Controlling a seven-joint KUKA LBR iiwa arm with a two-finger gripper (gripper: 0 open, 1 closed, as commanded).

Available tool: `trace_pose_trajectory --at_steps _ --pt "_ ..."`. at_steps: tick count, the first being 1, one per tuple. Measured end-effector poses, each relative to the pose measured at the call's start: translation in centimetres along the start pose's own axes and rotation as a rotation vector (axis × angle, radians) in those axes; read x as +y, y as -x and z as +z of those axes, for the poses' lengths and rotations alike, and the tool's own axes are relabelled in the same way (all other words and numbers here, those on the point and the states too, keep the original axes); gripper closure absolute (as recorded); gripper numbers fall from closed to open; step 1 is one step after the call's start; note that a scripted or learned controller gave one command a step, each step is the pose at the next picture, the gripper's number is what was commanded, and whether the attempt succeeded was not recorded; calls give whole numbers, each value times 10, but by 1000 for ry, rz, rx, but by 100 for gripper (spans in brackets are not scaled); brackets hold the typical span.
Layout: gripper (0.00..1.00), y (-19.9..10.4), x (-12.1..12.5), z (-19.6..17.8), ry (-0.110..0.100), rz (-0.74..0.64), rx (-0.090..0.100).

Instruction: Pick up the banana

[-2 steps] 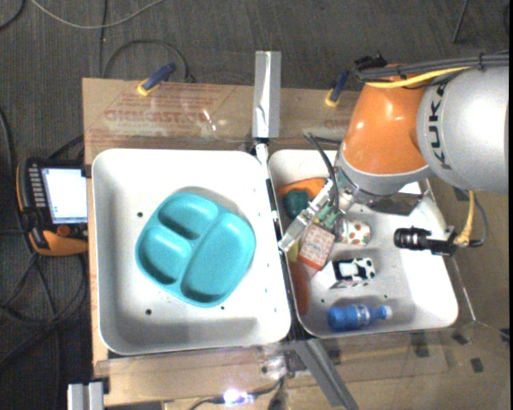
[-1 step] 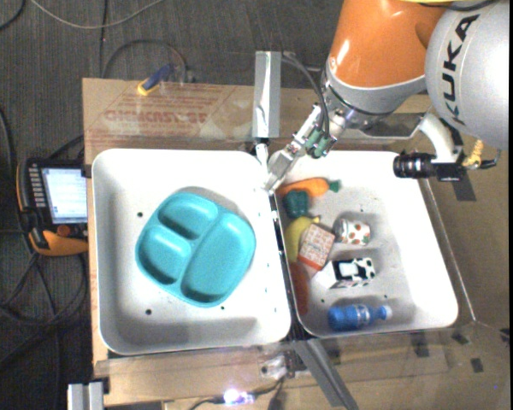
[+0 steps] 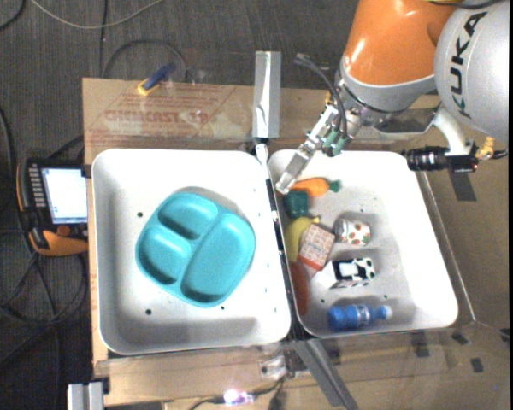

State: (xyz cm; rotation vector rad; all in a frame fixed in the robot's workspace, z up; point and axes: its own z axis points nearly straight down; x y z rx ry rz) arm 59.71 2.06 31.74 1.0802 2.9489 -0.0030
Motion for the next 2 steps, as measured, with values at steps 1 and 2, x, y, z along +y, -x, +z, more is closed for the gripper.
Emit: trace_pose_trajectory --at_steps 1,2 --pt "0 -100 73 7 1 102 2" --pt "0 -178 88 156 -4 288 4"
